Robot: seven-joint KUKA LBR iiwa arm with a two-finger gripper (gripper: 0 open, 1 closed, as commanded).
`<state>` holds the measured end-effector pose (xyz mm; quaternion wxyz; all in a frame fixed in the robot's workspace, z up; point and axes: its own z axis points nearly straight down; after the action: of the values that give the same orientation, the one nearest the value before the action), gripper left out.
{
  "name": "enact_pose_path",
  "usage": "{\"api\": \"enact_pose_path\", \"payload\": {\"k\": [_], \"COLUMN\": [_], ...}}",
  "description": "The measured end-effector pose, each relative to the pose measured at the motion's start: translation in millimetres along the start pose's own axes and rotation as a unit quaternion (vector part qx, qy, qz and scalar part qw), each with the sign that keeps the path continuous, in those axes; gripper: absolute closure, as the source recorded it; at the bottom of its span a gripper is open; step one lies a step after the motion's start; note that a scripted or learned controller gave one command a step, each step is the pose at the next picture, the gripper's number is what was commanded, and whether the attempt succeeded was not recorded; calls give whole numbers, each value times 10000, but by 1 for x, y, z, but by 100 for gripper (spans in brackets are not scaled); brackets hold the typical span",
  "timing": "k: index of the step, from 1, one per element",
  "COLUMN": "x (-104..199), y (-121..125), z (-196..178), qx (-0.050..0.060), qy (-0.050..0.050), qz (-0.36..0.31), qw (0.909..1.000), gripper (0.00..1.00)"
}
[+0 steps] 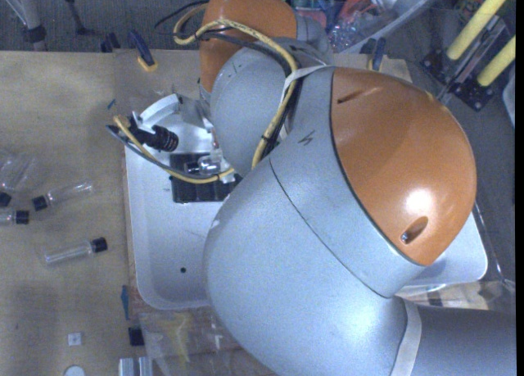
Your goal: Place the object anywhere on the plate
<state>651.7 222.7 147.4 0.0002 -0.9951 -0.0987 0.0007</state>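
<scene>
Looming over bench, grey arm [327, 235] with orange caps covers most of white bin [151, 235]. Wrist with yellow and black cables [176, 161] sits at bin's far end. Gripper state: cannot tell. Object and plate: hidden, position cannot tell. Clear vials [74, 250] lie on wooden bench [57, 112] beside bin.

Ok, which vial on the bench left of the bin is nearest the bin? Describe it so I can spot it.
Start at the white bin beneath the grey arm, then look just left of its lower left wall on the tan bench. The clear vial lies there on its side, and unlike the vials further left, its black cap points toward the bin.
</scene>
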Motion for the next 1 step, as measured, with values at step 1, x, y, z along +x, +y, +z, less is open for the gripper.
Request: {"api": "enact_pose_path", "payload": {"k": [1], "x": [-86], "y": [25], "z": [46], "qx": [5], "qy": [-30], "qz": [-1162], "qw": [9932], "gripper": [100]}}
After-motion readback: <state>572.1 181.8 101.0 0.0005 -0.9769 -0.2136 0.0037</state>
